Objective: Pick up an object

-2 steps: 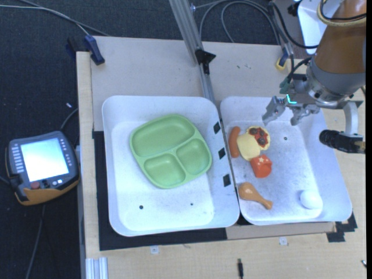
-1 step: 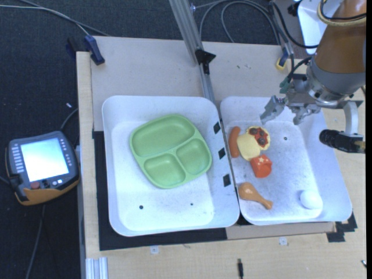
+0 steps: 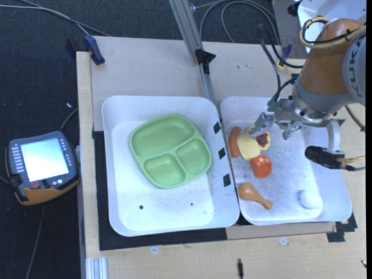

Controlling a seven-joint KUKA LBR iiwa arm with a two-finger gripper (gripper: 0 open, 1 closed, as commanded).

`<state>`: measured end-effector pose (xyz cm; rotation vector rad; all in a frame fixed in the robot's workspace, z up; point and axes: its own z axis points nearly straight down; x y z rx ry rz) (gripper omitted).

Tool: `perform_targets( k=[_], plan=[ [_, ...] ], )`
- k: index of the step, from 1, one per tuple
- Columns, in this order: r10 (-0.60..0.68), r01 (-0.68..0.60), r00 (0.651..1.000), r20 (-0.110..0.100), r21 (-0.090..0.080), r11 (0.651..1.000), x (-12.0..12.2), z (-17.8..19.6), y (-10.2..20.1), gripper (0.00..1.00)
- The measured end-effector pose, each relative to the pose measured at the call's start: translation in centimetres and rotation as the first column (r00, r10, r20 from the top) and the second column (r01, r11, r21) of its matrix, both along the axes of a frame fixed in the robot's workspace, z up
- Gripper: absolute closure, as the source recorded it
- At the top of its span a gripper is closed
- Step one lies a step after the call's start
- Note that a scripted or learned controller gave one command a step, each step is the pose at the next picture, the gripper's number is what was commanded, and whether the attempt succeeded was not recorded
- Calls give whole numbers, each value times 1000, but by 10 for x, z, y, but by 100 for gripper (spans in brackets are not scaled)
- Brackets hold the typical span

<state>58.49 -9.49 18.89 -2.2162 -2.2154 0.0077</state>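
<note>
The right bin [image 3: 334, 182] holds several items. A yellow apple-shaped piece [image 3: 249, 148] with a red patch lies beside an orange oblong piece [image 3: 234, 142]. Below them are a red pepper-like piece [image 3: 261, 166], a tan drumstick [image 3: 254, 194] and a white egg [image 3: 310, 199]. My gripper [image 3: 273, 128] hangs over the upper part of this bin, just up and right of the yellow piece. Its two fingers stand apart, open, with nothing between them. The left fingertip [image 3: 260, 122] is close above the yellow piece.
A green divided plate [image 3: 170, 150] lies in the left bin [image 3: 174, 214]. A metal post [image 3: 192, 36] rises behind the bins' shared wall. A black cable fitting [image 3: 322, 154] sticks out over the right bin's right side. A handheld pendant [image 3: 40, 164] sits off the bench, left.
</note>
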Motion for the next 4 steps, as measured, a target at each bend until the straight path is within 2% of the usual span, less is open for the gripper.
perform_targets(
  k=[1, 2, 3, 4],
  plan=[
    [0, 0, 1000, 1, 0, 1000, -1, -43, 4, 0],
    [0, 0, 1000, 1, 0, 1000, 6, -101, 1, 0],
    [0, 0, 1000, 8, -1, 1000, 8, -86, 1, 100],
    [-1, 1, 1000, 15, -3, 1000, 1, -34, -5, 100]
  ],
)
